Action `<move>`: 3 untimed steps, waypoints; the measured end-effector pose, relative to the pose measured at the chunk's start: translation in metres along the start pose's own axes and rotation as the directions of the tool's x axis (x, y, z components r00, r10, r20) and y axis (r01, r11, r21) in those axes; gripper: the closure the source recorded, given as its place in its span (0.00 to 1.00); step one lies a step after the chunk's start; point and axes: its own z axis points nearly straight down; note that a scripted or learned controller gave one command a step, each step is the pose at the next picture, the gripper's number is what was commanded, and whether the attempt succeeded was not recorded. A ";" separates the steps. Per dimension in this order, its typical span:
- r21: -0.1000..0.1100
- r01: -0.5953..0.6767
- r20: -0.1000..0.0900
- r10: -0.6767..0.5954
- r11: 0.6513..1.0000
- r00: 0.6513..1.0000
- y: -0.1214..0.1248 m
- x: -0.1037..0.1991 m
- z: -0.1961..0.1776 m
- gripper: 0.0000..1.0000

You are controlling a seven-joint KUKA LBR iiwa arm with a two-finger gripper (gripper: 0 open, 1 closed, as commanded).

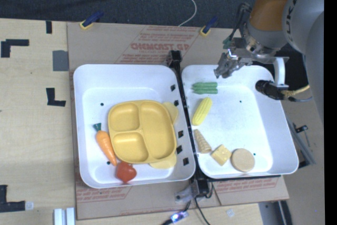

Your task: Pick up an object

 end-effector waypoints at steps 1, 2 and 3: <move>0.004 0.000 0.000 0.000 1.000 1.000 -0.036 0.029 0.009 1.00; 0.005 0.001 -0.001 -0.001 1.000 1.000 -0.079 0.063 -0.003 1.00; 0.007 0.002 -0.001 -0.002 1.000 1.000 -0.117 0.098 0.010 1.00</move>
